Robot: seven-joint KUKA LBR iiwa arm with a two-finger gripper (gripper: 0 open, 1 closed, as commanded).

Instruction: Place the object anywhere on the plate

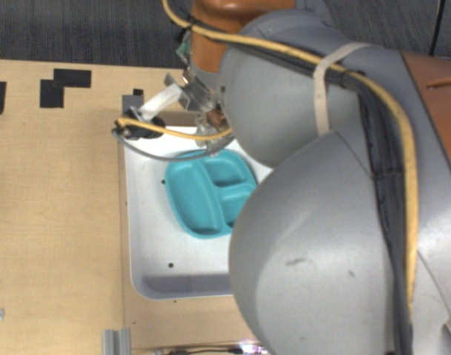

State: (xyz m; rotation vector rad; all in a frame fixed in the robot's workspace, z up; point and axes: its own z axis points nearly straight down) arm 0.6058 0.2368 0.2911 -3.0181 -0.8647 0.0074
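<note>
I count one turquoise plate (207,195) with divided sections. I can make out three sections, but the arm hides part of it. I see one white bin (148,228) under it. One grey arm (321,176) with one orange band (236,2) covers the right side. One yellow cable (344,69) runs along the arm. On the surface (55,220) I count four black marks.

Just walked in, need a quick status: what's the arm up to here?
The grey KUKA arm with the orange band is reaching over a shallow white bin, its wrist above the far end of a teal plastic divided plate lying in that bin. The arm's bulk hides the fingers, so no object is visibly held or placed yet.
</note>
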